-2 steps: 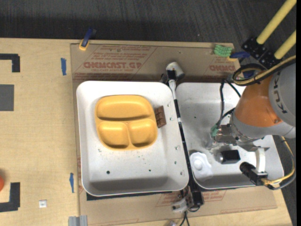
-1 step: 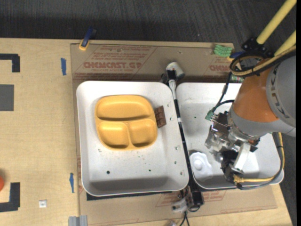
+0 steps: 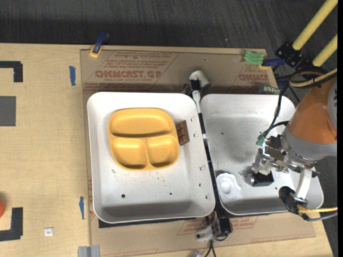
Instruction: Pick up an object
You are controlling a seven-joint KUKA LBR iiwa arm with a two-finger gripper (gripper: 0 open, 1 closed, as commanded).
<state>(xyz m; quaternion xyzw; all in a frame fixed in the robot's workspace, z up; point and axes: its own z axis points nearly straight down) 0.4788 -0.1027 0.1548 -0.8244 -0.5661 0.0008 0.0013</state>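
A yellow three-compartment plate (image 3: 143,138) lies in the upper part of the left bin (image 3: 97,154). A small brown block (image 3: 181,132) rests against the plate's right edge. In the right bin (image 3: 236,125), a small white rounded object (image 3: 226,185) sits at the front left corner. My gripper (image 3: 261,176) is low in the right bin, just right of the white object and apart from it. The grey arm with its orange band (image 3: 316,122) reaches in from the right and covers that bin's right side.
The two bins meet along a ridge (image 3: 206,154) with a cable clip at its far end (image 3: 197,80). Both stand on a cardboard sheet (image 3: 134,68) on the wooden bench. Yellow tubes (image 3: 316,20) and cables sit at the back right.
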